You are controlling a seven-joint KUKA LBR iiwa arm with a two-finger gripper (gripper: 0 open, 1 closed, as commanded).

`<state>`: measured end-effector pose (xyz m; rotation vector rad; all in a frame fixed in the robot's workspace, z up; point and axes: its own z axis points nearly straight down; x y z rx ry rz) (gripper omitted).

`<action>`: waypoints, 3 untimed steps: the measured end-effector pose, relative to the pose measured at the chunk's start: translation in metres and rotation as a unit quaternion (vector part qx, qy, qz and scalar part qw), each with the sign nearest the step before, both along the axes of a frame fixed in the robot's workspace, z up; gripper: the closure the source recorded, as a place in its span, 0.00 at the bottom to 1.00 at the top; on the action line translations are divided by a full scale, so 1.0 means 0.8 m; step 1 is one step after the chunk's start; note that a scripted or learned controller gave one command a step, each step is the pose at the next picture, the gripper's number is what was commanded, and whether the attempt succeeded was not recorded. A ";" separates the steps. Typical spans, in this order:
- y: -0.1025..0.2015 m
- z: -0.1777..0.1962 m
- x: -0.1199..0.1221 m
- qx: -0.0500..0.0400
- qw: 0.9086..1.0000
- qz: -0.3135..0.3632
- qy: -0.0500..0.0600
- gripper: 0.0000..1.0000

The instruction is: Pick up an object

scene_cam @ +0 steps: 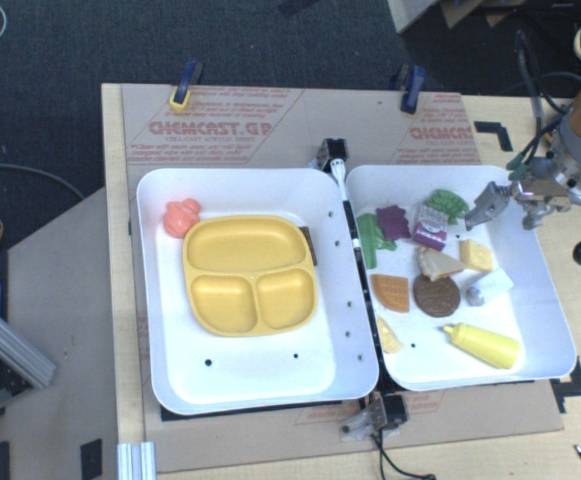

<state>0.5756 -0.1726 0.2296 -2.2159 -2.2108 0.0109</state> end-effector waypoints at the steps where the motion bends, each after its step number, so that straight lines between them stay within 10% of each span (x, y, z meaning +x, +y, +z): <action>1: 0.000 0.008 0.003 -0.001 1.000 0.001 -0.006 0.00; 3: -0.006 -0.125 -0.009 0.000 1.000 0.001 -0.003 0.00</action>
